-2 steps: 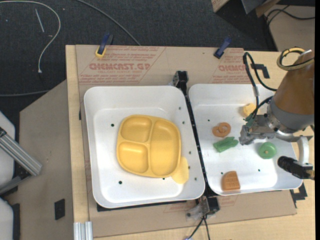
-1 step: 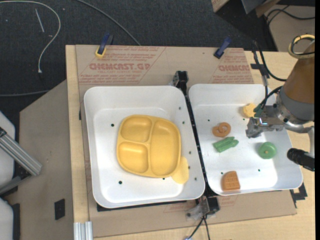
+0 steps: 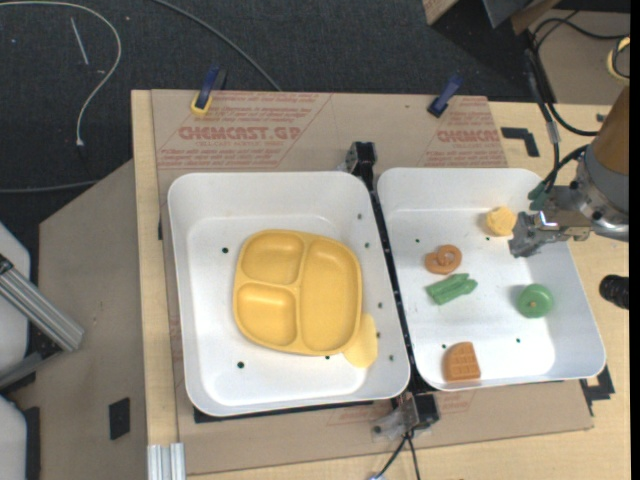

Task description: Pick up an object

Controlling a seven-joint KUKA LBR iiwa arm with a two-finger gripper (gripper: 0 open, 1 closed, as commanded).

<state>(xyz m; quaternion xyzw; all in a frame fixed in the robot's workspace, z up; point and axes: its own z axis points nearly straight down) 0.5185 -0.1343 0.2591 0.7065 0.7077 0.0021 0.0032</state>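
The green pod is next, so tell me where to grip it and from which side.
Grip the green pod at its middle, coming straight down, fingers closing across its narrow width. It lies flat and elongated in the right bin, apart from the pretzel, so both long sides look free.

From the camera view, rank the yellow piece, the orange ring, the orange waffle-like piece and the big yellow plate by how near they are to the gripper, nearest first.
Measured from the gripper, over the right bin:
1. Yellow piece, just to its left near the bin's back.
2. Orange ring, mid-bin, further left.
3. Orange waffle-like piece, at the bin's front edge.
4. Yellow plate, in the left bin.
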